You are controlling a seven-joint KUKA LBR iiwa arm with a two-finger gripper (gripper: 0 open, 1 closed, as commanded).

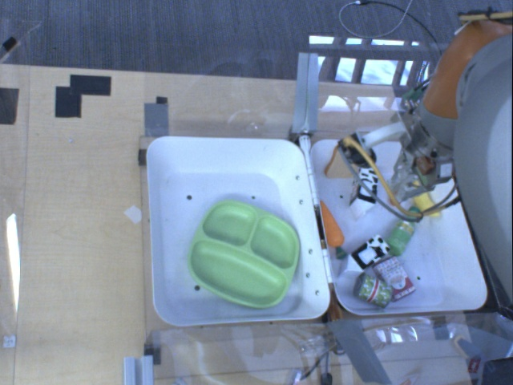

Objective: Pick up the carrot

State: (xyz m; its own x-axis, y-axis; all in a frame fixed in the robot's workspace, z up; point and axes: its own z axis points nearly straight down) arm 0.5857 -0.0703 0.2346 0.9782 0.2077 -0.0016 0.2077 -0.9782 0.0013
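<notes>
The carrot (330, 224) is a small orange cone lying along the left wall of the right bin (473, 291), with its dark green end toward the front. My gripper (410, 173) hangs over the back right part of that bin, below the orange-banded wrist and amid yellow cables. It is well to the right of the carrot and farther back, and nothing shows between it and the carrot except a black-and-white toy (366, 184).
The left bin (172, 175) holds a green divided plate (244, 253). In the right bin lie a second black-and-white toy (370, 251), a green bottle (401, 236), a red-and-white packet (394, 275), a green can (370, 289) and a yellow piece (429, 207).
</notes>
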